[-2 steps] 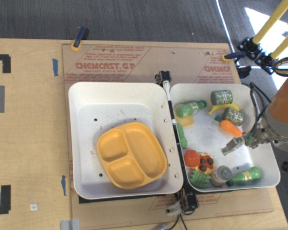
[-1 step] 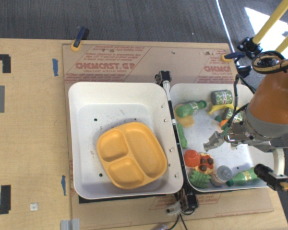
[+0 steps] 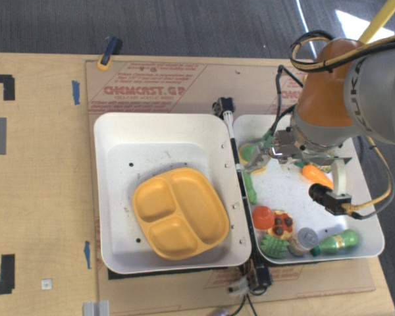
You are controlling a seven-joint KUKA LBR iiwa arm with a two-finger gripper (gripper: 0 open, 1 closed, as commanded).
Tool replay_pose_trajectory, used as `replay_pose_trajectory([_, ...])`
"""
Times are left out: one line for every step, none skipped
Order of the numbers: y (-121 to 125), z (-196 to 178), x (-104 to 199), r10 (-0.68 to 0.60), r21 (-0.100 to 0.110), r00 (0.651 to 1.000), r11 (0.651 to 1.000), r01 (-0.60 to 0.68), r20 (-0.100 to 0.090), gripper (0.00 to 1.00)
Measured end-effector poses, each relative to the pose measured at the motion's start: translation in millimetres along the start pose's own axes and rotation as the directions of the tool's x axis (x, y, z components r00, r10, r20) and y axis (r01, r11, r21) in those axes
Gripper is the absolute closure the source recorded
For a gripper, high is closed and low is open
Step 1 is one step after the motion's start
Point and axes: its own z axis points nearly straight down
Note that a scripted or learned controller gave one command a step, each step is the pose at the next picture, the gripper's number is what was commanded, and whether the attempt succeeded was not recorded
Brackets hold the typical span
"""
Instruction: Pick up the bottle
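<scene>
Cardboard-covered bench (image 3: 46, 143) carries two white bins; the right bin (image 3: 372, 196) holds the green bottle (image 3: 334, 243), lying flat at its near edge. Likely light, hard, slippery plastic, best gripped across its body. Whether the hand (image 3: 295, 155) is clenched, I cannot tell.

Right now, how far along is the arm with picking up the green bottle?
Nothing looks done: the green plastic bottle with the yellow cap lies at the right white bin's near edge. In hand: the gripper hovers over the bin's far side. Left: reach, grasp, lift.
</scene>
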Motion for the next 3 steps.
replay_pose_trajectory([-9.2, 0.3, 38.0, 0.258, 0.003, 0.966, 0.966, -0.258, 0.001, 0.00])
replay_pose_trajectory([-27.2, 0.5, 33.3, 0.661, 0.004, 0.750, 0.750, -0.661, 0.003, 0.00])
replay_pose_trajectory([56.9, 0.0, -18.2, 0.708, 0.000, 0.706, 0.706, -0.708, 0.002, 0.00])
